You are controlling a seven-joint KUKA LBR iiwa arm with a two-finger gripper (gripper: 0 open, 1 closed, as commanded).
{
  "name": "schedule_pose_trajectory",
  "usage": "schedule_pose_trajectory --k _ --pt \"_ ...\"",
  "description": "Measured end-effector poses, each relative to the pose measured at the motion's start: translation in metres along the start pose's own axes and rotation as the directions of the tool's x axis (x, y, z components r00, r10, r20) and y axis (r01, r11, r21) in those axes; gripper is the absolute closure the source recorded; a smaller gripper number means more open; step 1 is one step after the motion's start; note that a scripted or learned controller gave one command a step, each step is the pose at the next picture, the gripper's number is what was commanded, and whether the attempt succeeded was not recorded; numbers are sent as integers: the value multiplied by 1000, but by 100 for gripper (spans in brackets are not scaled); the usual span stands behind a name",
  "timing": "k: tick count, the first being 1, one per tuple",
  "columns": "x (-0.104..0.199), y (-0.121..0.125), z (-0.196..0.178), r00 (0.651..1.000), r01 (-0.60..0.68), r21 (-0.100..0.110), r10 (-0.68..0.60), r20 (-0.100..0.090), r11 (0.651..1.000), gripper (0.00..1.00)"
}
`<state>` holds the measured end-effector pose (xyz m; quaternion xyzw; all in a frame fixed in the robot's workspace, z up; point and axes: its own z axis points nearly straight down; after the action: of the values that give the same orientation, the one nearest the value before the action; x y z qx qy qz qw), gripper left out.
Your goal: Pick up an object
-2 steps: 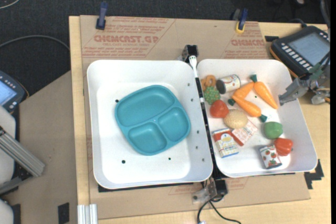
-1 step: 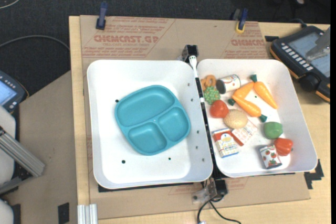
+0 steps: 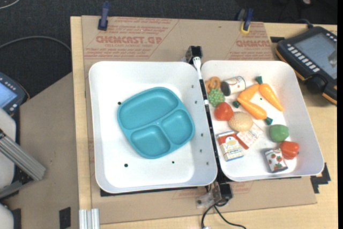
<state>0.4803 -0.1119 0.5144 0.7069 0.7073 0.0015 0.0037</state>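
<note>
Treat the pick as not begun: the carrot [image 3: 252,102] and its neighbours lie in the right bin [image 3: 308,137]. You cannot tell the gripper's state.

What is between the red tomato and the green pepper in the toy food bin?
In the camera view, a tan bread roll lies between the red tomato and the green pepper, in the right bin.
</note>
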Motion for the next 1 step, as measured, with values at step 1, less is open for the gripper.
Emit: schedule_pose_trajectory --k 1 --pt "-13 111 188 1000 0 23 0 -5 1000 100"
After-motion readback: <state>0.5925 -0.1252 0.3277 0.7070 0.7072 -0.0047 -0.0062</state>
